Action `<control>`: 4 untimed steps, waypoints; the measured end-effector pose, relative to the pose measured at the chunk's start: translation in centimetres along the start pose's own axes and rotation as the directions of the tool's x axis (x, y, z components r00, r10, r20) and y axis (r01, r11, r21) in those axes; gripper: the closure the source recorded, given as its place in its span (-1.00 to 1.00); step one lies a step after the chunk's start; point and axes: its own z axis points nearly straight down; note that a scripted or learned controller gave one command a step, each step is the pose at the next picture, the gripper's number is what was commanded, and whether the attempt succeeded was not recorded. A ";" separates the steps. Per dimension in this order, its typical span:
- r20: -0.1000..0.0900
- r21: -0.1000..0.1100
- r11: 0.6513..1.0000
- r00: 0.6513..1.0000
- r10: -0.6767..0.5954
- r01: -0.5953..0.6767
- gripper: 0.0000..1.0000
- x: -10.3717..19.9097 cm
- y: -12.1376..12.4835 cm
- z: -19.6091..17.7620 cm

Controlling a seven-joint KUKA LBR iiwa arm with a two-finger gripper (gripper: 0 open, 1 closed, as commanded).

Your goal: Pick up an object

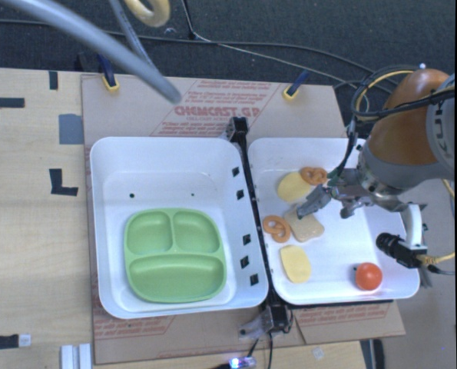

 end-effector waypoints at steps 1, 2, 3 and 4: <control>0.002 -0.012 1.000 1.000 -0.003 0.003 -1.00 0.0 0.3 -0.6; 0.002 -0.008 1.000 1.000 -0.002 0.002 -1.00 -0.3 -0.1 3.9; 0.004 -0.013 1.000 1.000 -0.002 0.002 -1.00 -0.6 0.1 10.1; 0.004 -0.018 1.000 1.000 -0.001 0.001 -1.00 -0.8 0.3 10.4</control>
